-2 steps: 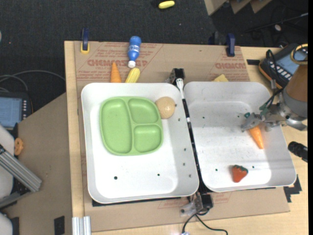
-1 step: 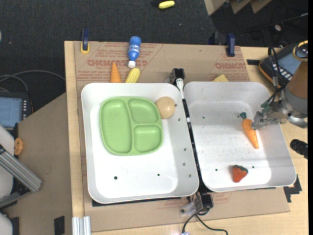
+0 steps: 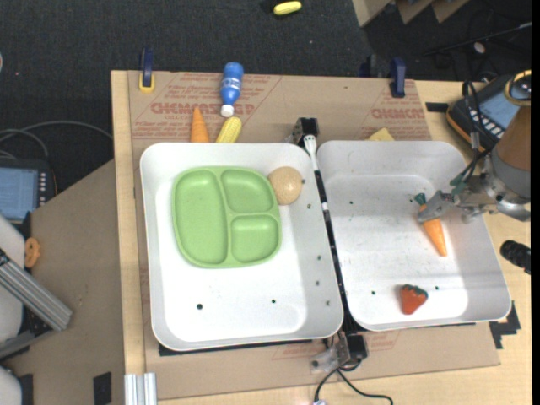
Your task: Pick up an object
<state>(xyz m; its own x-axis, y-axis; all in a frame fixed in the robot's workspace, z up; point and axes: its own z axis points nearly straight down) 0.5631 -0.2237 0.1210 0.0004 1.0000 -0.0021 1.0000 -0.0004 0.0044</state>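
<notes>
The toy carrot (image 3: 436,235) lies in the right white bin (image 3: 371,171), at the right middle of the frame, with its wide end up and its point aimed down toward the bottom right. The gripper (image 3: 435,206) is right at the carrot's top end and touches it or nearly so, but the fingers are too small and dark to see well, so I cannot tell if they are wide, narrow or gripping the carrot. The left white bin (image 3: 219,310) fills the middle left of the frame. In it sits a green plate (image 3: 225,216) with three sections. A round tan ball (image 3: 286,184) rests just beside the plate's upper right corner. A small red strawberry (image 3: 413,299) lies near the bottom of the right bin, well apart from the carrot. Above the left bin, on the bench, lie a blue and white bottle (image 3: 230,87), a second orange carrot (image 3: 198,126) and a yellow corn cob (image 3: 229,130).
</notes>
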